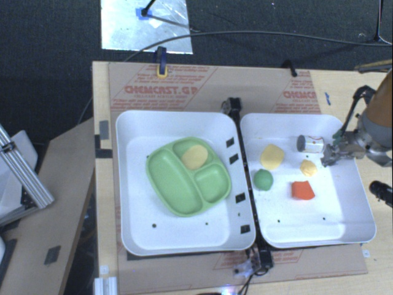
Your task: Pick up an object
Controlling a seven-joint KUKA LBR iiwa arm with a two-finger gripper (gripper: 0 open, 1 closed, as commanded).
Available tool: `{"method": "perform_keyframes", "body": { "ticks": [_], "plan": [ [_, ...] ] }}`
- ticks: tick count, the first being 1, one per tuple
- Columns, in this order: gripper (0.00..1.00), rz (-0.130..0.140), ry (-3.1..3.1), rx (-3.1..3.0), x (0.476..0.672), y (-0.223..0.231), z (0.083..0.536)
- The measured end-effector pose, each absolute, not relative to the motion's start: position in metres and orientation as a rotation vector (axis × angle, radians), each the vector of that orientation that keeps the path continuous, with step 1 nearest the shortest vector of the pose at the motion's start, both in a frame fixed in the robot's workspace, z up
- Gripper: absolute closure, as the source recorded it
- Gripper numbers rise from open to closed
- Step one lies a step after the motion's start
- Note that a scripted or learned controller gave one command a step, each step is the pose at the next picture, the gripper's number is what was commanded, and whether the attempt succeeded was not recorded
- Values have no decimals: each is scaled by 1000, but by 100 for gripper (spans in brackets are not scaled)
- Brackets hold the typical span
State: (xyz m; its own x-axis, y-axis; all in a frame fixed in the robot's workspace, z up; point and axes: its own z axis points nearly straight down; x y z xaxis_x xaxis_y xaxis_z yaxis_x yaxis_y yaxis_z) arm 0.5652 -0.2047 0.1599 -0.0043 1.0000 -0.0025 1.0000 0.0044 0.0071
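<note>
The left bin (132,165) is holding a green plate (178,186) carrying a yellow lump (195,157). The right bin (344,223) is holding a yellow block (272,157), green ball (263,179), orange block (303,190), small yellow piece (308,168) and a can (310,144). The pincer (331,155) is hovering right of the can; its grip cannot be told.

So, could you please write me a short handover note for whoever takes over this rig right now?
Claw: over the right bin's upper right area, nothing seen held.
Right bin holds: yellow block, green ball, orange block, small yellow piece, small can on its side.
Left bin: green divided plate with a yellow item in one compartment.
Done: nothing lifted yet.
Left: grasp and lift one object; the small yellow piece and the can are nearest.
</note>
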Motion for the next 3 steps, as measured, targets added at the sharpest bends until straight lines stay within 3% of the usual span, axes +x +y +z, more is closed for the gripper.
{"method": "perform_keyframes", "body": {
  "ticks": [1, 2, 3],
  "plan": [
    [100, 4, 2223, 2211, 562, -204, 205],
    [100, 2, 2225, 2213, 563, -204, 202],
    [100, 5, 2231, 2209, 571, -153, 214]
  ]
}}
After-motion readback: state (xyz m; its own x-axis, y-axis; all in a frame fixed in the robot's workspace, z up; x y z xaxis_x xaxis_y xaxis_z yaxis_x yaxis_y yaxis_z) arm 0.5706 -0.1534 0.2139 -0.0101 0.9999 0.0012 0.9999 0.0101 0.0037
